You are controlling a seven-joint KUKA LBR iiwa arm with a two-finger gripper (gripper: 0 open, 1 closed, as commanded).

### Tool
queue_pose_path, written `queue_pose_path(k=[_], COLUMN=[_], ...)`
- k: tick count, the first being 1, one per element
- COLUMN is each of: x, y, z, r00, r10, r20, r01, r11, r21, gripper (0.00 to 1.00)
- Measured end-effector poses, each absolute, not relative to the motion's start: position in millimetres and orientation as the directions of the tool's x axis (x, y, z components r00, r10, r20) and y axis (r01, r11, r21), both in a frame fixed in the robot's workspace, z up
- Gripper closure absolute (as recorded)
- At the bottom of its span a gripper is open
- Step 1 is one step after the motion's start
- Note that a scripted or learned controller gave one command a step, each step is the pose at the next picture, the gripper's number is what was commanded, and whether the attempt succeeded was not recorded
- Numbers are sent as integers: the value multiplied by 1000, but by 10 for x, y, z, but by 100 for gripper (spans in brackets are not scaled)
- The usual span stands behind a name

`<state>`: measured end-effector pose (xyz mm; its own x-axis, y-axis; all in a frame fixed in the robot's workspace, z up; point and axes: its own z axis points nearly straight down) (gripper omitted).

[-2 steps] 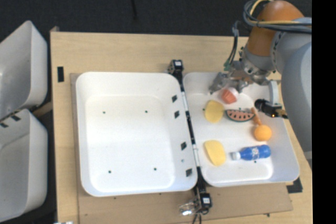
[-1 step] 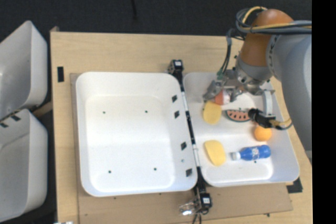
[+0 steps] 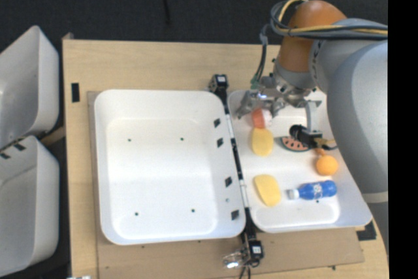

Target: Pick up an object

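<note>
My gripper (image 3: 260, 108) hangs over the far end of the right bin (image 3: 346, 209), its fingers spread apart. A small red object (image 3: 259, 119) lies just below and between the fingertips, resting on the bin floor. The fingers stand either side of it without closing on it. Just nearer than the red object lies a yellow lemon-like piece (image 3: 262, 142). A second yellow piece (image 3: 267, 189) sits toward the bin's front, beside a blue bottle (image 3: 317, 190) lying on its side.
An orange ball (image 3: 326, 164) and a watermelon slice (image 3: 294, 144) lie at the right bin's right side, under the arm. The left bin (image 3: 104, 140) stands alongside, its ridge (image 3: 234, 160) dividing the two. White boxes (image 3: 26, 88) sit off the bench's left.
</note>
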<state>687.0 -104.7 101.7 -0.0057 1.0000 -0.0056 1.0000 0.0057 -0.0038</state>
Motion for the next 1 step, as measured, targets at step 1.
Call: queue_pose_path(k=[1], x=[6874], y=[-1068], z=[1128], r00=[-1], r10=[1000], r20=[-4], r01=[1000], r11=[1], r21=[2], gripper=[100])
